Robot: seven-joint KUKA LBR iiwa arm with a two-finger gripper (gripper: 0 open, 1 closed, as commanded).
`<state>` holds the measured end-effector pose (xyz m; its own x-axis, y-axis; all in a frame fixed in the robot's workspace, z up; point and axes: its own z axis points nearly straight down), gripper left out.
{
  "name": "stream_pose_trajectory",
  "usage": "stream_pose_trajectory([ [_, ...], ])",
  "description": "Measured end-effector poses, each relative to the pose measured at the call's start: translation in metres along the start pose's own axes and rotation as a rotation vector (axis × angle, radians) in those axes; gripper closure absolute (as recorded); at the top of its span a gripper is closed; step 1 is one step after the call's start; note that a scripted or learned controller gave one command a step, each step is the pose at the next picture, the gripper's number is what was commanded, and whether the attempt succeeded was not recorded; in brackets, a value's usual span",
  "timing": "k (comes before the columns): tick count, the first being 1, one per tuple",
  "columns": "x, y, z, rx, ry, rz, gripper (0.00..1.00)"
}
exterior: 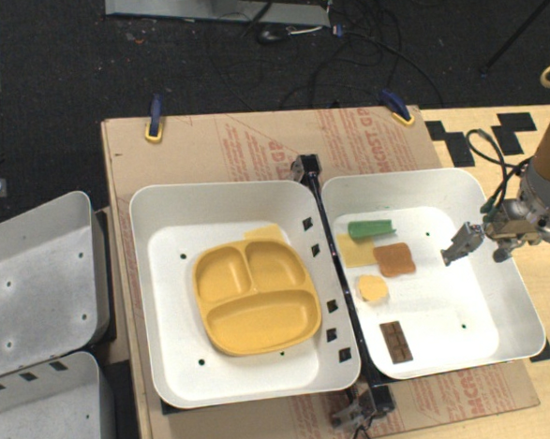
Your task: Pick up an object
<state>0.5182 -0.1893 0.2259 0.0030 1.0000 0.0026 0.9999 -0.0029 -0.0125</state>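
The right bin (508, 329) holds a green block (370, 228), a pale yellow flat piece (353, 252), a brown square (394, 259), a round yellow piece (373, 289) and a dark brown bar (395, 341). My gripper (464, 245) hangs over the right part of that bin, to the right of the brown square and apart from every item. Nothing sits between its fingers. The left bin (172, 362) carries a yellow divided plate (258, 295) with a pale yellow piece (265, 233) at its far edge.
A black divider (333, 266) runs between the two bins. Both bins rest on a cardboard sheet (223, 142) held by two clamps at the back. Spare white bins (35, 277) lie at the left. Cables (486, 152) trail at the right.
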Motion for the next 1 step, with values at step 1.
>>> stream_pose_trajectory([
  [1,0.0005,0.0027,-0.0065,-0.012,-0.003,-0.004,0.0],
])
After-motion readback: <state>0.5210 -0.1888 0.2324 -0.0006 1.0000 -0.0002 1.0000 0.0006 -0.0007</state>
